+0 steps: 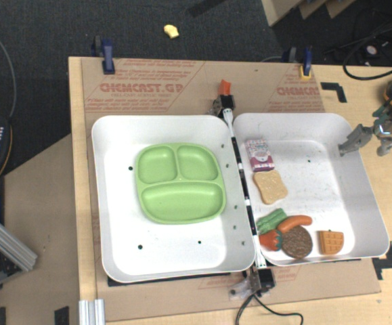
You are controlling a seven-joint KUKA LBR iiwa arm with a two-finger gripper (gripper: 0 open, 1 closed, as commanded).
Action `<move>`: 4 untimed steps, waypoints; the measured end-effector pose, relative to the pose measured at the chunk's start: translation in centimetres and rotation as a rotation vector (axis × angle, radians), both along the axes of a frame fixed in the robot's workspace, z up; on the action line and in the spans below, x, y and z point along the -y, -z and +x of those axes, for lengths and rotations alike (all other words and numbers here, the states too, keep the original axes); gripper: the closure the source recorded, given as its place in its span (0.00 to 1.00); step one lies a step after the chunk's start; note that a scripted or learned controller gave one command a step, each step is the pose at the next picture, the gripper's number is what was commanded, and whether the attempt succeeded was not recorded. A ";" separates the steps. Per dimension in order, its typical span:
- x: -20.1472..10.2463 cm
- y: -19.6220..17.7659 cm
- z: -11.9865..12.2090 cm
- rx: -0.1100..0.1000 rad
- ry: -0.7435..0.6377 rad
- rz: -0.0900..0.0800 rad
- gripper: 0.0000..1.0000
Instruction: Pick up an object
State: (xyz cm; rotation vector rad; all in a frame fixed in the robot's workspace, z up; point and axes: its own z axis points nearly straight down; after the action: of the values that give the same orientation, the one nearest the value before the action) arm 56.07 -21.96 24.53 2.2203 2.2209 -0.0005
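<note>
**Six toy foods wait as arm hovers at bin's edge**

Six play-food pieces lie in the right bin (358, 202), clustered along its left wall and lower edge: a small pink carton (260, 154) at the top, a slice of toast (271, 186) just below it, then a green vegetable (271, 219), an orange sausage (295, 223), a brown patty (296, 242) and a waffle (330, 242) packed close together near the lower rim. The gripper (375, 135) sits at the bin's upper right, well apart from all of them; whether the jaws are open or closed cannot be told from this angle, and nothing is seen between them.

The toast or the carton looks the better target, since each lies with some clear space around it, while the lower group risks a crowded grasp. A straight descent over the chosen piece, clear of the bin wall, would likely serve best.

The left bin (114, 181) holds a green divided plate (179, 183). Both bins rest on a desk (80, 114) covered in printed cardboard, clamped at its top edge, above dark carpet.
</note>
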 end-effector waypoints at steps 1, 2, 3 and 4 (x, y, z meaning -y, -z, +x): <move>-6.8 10.9 -6.2 -0.016 -0.002 0.009 0.00; -12.2 16.2 -8.1 0.003 -0.002 0.002 0.00; -11.5 15.9 5.9 0.013 -0.006 -0.003 0.00; -10.2 16.1 -3.7 -0.009 0.005 0.003 0.00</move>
State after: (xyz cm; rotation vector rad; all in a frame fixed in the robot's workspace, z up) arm 52.34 -11.77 8.40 2.2314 2.2210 -0.0074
